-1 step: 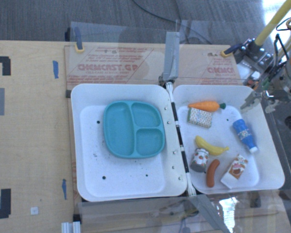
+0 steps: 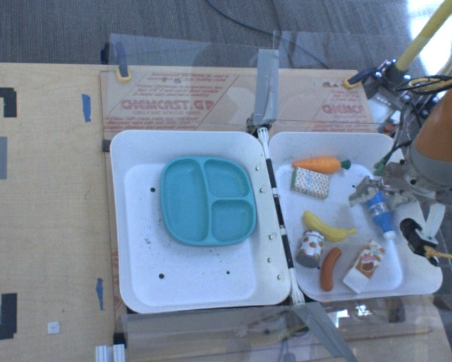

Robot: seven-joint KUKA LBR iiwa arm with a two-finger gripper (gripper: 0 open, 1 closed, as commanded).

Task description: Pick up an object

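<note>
Running across the cardboard behind the 2 bins is red print, too faint to read. Sitting in the left bin is a teal tray with 3 compartments. Hanging over the right bin, the gripper is clamping a blue-and-white tube between its fingers. Lying nearby are a carrot, a patterned packet, a banana, a sausage, a small can and a carton, its label unreadable.

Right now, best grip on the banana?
Take the banana at mid-body, from above, closing across its narrow width. It lies flat in the right bin, curved, with free floor on both long sides; the sausage lies below it, apart.
</note>
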